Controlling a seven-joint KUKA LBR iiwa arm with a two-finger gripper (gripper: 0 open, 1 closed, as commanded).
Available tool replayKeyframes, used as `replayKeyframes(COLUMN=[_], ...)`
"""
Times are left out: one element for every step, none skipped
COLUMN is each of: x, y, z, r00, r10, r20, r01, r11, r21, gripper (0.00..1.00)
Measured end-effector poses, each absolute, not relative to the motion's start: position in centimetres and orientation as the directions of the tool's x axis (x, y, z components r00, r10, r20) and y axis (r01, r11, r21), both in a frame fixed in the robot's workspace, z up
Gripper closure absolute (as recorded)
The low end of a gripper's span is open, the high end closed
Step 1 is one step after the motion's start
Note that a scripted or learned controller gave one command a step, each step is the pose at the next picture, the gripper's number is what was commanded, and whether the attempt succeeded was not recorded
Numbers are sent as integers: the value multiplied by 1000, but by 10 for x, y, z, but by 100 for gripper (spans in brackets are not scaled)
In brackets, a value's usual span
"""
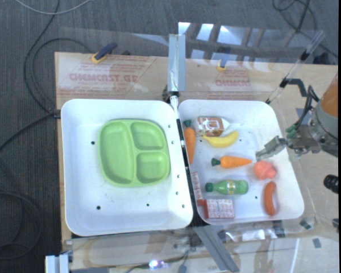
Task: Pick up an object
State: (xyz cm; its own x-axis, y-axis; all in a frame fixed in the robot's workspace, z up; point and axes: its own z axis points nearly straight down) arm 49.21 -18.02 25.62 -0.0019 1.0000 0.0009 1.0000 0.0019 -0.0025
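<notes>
The grey 2-finger tool [271, 148] is poised low over the right white bin [284, 121], just above a pink rounded toy [264, 170]; its spread cannot be told. Nothing is seen gripped.

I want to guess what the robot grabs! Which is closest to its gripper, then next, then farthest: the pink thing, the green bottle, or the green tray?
1. Pink thing, just below the gripper.
2. Green bottle, middle of the right bin.
3. Green tray, over in the left bin.
</notes>
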Motion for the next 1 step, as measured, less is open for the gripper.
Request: replayKeyframes(x=[484], y=[-144], z=[218], r00=[231], r10=[973], r20=[1], r01=[973], r11=[-231], r21=[-3], gripper=[0])
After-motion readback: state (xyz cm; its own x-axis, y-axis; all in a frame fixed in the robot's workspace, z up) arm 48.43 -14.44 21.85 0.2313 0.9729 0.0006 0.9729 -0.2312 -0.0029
